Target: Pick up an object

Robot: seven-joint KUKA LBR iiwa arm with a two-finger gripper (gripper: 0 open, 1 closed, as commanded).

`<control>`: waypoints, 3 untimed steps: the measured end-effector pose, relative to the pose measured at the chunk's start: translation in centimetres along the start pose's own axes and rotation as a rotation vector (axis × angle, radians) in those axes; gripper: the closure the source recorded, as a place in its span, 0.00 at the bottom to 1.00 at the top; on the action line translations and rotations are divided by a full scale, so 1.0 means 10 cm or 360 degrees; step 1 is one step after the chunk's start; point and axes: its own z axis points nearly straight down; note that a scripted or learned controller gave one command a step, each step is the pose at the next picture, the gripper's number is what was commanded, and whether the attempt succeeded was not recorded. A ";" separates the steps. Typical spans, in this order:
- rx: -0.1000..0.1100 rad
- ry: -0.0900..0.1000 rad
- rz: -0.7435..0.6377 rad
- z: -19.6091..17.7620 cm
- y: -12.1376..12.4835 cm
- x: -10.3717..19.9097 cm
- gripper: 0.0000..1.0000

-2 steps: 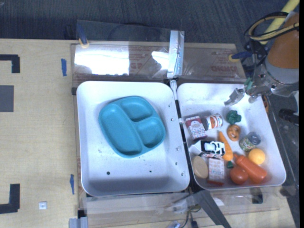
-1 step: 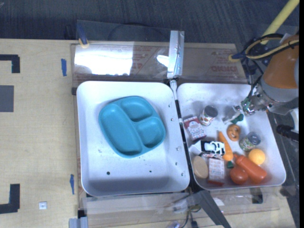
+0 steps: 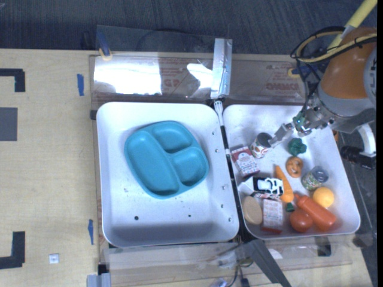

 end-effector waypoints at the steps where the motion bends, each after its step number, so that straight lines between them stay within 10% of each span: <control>1: 0.0003 0.0001 0.0084 0.35 -0.04 -0.32 0.00; 2: 0.0000 0.0020 0.0114 0.64 0.00 -0.69 0.00; 3: -0.0006 0.0003 0.0111 0.52 0.01 -0.71 1.00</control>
